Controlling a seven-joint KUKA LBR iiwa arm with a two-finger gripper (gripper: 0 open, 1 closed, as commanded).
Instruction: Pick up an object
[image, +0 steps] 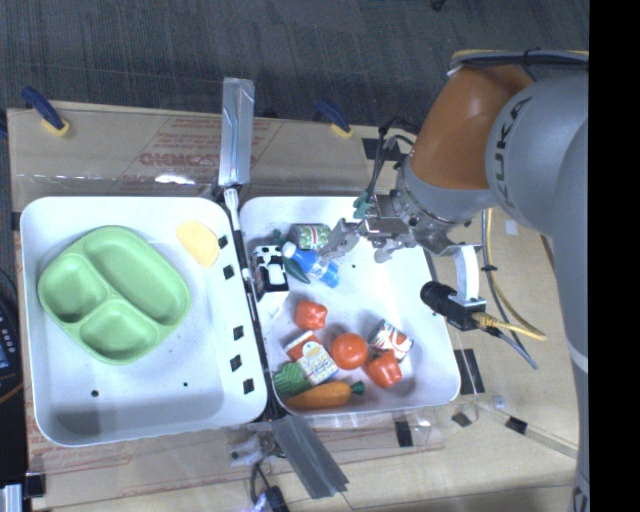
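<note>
My gripper (361, 245) hovers over the upper middle of the right bin (432, 330), open, with nothing between its fingers. Its left finger (338, 242) ends just above a blue bottle (316, 266) lying beside a green can (312, 236). A black-and-white item (268, 268) sits by the divider. Lower in the bin lie a red pepper (310, 314), a tomato (349, 350), a red-and-white packet (392, 340), another red fruit (384, 371), a small carton (314, 362) and a carrot (318, 396).
The left bin (60, 415) holds a green divided plate (113, 292) and a yellow piece (198, 241) at its upper right. A metal divider (236, 140) runs between the bins. The arm's orange band (465, 125) looms over the right bin's far right corner.
</note>
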